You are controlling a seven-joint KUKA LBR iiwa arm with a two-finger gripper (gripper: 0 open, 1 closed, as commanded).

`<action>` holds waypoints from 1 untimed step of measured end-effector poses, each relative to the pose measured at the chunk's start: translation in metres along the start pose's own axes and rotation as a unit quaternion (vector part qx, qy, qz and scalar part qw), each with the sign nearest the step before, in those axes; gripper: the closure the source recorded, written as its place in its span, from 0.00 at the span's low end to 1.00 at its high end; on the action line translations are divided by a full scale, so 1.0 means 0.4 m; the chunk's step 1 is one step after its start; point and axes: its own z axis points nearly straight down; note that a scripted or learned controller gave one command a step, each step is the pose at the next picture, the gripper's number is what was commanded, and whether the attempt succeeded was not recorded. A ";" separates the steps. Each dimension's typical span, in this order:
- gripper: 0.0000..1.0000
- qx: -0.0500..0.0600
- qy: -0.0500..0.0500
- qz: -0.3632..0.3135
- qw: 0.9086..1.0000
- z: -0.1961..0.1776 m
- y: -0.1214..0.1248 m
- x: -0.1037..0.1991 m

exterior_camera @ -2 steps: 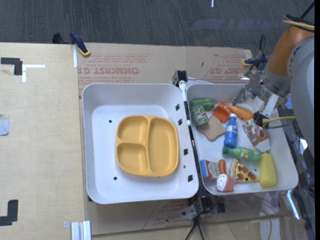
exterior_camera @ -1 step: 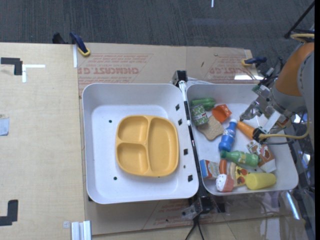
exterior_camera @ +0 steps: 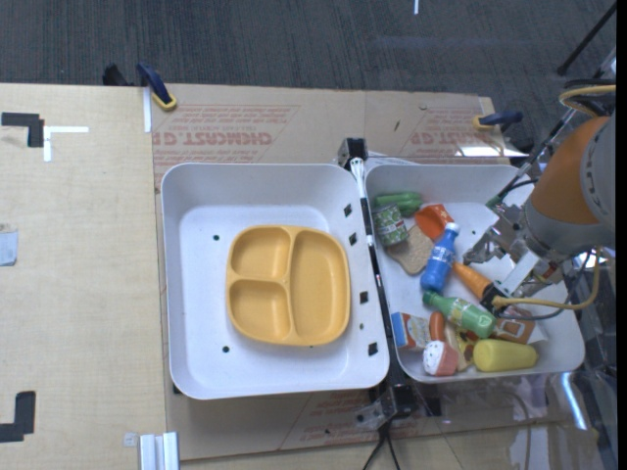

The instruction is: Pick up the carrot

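— Carrot [exterior_camera: 471, 280]? 
— Lying in the right bin [exterior_camera: 470, 176], toward its right wall, slanted between the blue bottle [exterior_camera: 440, 257] and the green bottle [exterior_camera: 460, 311]. 
— Gripper [exterior_camera: 502, 262]? 
— Hanging low just beside the carrot's right end, probably lined up for a grab. Impossible to tell its state. Nothing visibly held. 
— Left bin [exterior_camera: 186, 292]? 
— Carrying only the yellow divided plate [exterior_camera: 290, 284] at its middle, likely a drop spot.

grey arm [exterior_camera: 600, 164], orange band, yellow cable
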 end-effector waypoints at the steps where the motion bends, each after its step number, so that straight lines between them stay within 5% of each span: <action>1: 0.00 -0.010 0.009 0.177 0.984 -0.013 -0.134 0.027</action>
